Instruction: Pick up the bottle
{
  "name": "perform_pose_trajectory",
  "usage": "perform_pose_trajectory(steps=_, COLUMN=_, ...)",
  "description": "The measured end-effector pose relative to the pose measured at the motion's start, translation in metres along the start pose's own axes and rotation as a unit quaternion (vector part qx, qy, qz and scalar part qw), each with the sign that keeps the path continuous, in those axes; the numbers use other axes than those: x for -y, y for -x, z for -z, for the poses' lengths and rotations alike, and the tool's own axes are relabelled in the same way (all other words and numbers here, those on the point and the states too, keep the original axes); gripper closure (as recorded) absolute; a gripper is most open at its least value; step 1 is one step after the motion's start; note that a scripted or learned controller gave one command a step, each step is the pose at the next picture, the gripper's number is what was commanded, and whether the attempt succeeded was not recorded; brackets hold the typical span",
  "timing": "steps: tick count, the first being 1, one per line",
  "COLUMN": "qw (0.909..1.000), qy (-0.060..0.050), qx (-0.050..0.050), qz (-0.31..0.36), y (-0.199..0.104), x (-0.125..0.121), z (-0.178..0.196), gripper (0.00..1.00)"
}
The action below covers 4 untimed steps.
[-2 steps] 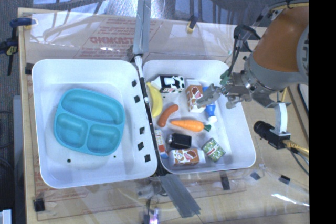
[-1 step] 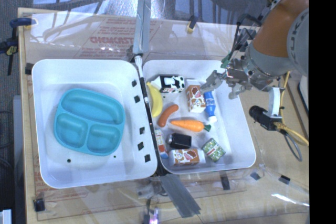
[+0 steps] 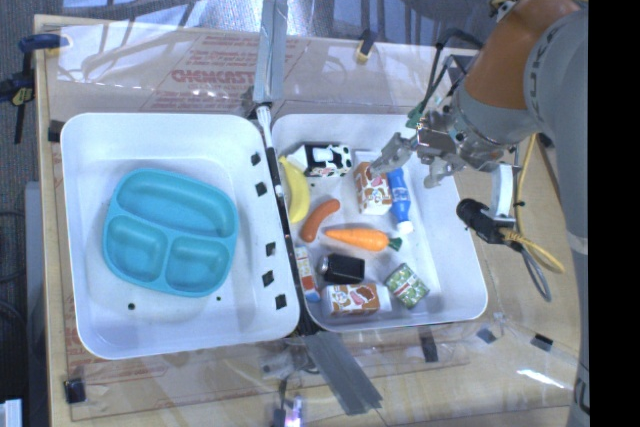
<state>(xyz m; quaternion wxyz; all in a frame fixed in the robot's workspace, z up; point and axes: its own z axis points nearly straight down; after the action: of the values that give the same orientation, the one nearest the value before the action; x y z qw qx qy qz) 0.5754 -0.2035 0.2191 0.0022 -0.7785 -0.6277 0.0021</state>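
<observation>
Over right bin's upper edge | my fingers [image 3: 418, 155] spread, grasping nothing | bottle [image 3: 399, 194] just below them, lying between carton [image 3: 371, 189] and bin wall [image 3: 470, 260], carrot [image 3: 357, 238] at its cap | advice: straddle its narrow width, descend straight, avoid carton.

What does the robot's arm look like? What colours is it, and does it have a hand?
The arm is smooth, rounded and grey, with a wide orange band above the wrist. Thin dark cables run beside it. At its end sits a small grey metal two-finger gripper, like a pincer rather than a hand.
</observation>
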Motion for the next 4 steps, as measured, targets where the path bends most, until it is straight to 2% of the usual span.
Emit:
perform_pose_trajectory(steps=1, qw=1.0000, qy=-0.001, qx=0.000, qz=-0.003, y=0.000, x=0.004, z=-0.001, gripper=0.00)
perform_pose_trajectory(steps=2, qw=1.0000, qy=0.000, qx=0.000, qz=0.001, y=-0.007, x=-0.018, z=-0.064, gripper=0.00)
perform_pose_trajectory(steps=3, qw=0.9985, qy=0.002, qx=0.000, qz=0.055, y=-0.006, x=-0.004, z=-0.029, gripper=0.00)
perform_pose_trajectory(steps=4, qw=0.9976, qy=0.002, qx=0.000, qz=0.069, y=-0.060, x=-0.037, z=-0.026, gripper=0.00)
